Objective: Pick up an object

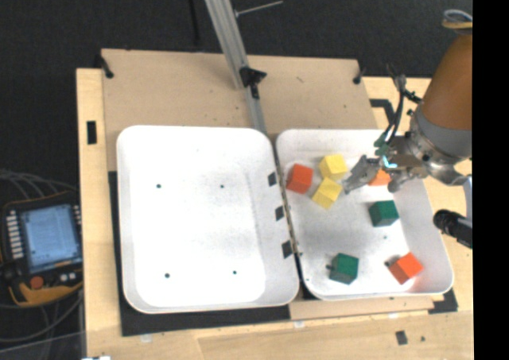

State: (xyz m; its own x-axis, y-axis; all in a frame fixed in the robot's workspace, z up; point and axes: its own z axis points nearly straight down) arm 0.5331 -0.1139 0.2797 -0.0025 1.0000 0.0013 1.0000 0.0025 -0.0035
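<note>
Two yellow blocks [330, 180] lie just beside the hand [374, 176].

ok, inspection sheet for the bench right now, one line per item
Surface: bench bears two white bins; left bin holds no blocks.
Job's things: right bin holds two yellow blocks, orange blocks, green blocks.
Clutter: nothing seen.
Grippers: tool low over right bin, an orange piece by it; grasp unclear.
Cables: bundle at left.
Surroundings: pendant, metal pole, dark floor.
</note>
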